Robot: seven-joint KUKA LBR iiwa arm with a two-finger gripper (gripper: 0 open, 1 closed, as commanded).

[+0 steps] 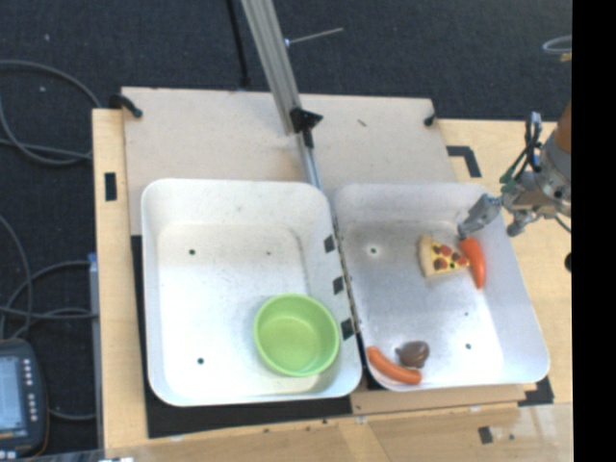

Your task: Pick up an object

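Observation:
In the right bin (pixel 385 287) a pizza slice toy (pixel 439 256) lies next to an orange carrot-like piece (pixel 474 261). Near the bin's front edge sit a brown lump (pixel 414 353) and an orange sausage (pixel 394 365). A green bowl (pixel 295 333) rests in the left bin (pixel 202 258) at its front right. My gripper (pixel 500 215) hangs at the right bin's far right edge, just above and right of the pizza slice, its fingers spread apart with nothing between them.
A slanted aluminium post (pixel 274 56) rises from the back of the bench between the bins. Cables lie on the dark floor at the left. Bare bin floor stretches between the pizza slice and the sausage.

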